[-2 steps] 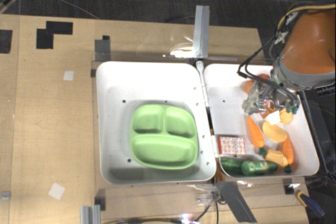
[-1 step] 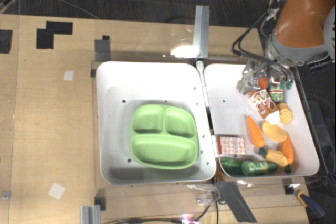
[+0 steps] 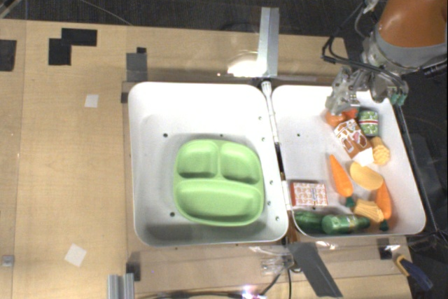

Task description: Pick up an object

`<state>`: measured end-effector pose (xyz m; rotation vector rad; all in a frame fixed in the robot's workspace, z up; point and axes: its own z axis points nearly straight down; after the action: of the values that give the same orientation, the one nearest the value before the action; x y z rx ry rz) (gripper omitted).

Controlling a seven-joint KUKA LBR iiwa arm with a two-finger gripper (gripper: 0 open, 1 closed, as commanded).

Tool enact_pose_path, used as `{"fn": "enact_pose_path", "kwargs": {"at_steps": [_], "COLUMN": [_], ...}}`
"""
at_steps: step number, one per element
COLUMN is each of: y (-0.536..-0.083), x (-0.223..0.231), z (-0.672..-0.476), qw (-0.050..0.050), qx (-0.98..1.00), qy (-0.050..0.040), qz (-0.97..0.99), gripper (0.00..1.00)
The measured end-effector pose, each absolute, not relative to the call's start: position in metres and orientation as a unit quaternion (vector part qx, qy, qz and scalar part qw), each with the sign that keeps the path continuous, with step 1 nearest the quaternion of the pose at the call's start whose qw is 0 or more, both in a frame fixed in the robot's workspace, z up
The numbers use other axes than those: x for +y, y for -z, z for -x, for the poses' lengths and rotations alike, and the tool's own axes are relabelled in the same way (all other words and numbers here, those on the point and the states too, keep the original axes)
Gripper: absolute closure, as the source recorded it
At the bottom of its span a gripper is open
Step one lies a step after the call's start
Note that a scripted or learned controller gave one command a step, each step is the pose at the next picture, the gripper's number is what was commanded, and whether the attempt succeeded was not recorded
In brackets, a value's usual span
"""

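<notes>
A green bottle [image 3: 331,223] is seen lying on its side along the near edge of the right bin [image 3: 301,124], with a small patterned box [image 3: 309,194] just behind it by the near left corner. Toward the near right corner a yellow corn piece [image 3: 368,210] and an orange carrot-like piece [image 3: 383,199] are found close together. A second carrot [image 3: 341,176] is laid at a slant near the middle of that bin, beside a pale yellow slice [image 3: 367,176]. Further back along the right wall, a yellow ridged item [image 3: 380,150], a red-and-white packet [image 3: 351,137] and a small green-and-white can [image 3: 369,122] are clustered, touching or nearly so. An orange object [image 3: 338,116] is placed at the back of this cluster, directly under the gripper.

The gripper [image 3: 348,92] is positioned low over the far right corner of the right bin, with the grey arm [image 3: 409,7] and its orange band rising behind it. Whether anything is pinched there cannot be told; the end of the tool is too small and cluttered to be read.

In the left bin [image 3: 155,108] a green divided tray [image 3: 218,182] is set toward the near right part, with two smaller compartments at the back and one long one in front. Both bins are carried side by side on the wooden bench [image 3: 63,171].
</notes>
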<state>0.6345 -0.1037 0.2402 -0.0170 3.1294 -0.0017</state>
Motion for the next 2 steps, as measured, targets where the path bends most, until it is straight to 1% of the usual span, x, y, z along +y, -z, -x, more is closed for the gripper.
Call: {"fn": "enact_pose_path", "kwargs": {"at_steps": [1,2], "y": [-0.279,-0.292], "x": [-0.088,-0.088], "z": [-0.667,-0.669], "qw": [0.008,0.013], "qx": [1.0,1.0], "qy": [0.0,0.0002], "qz": [0.008,0.009], "gripper": [1.0,1.0]}}
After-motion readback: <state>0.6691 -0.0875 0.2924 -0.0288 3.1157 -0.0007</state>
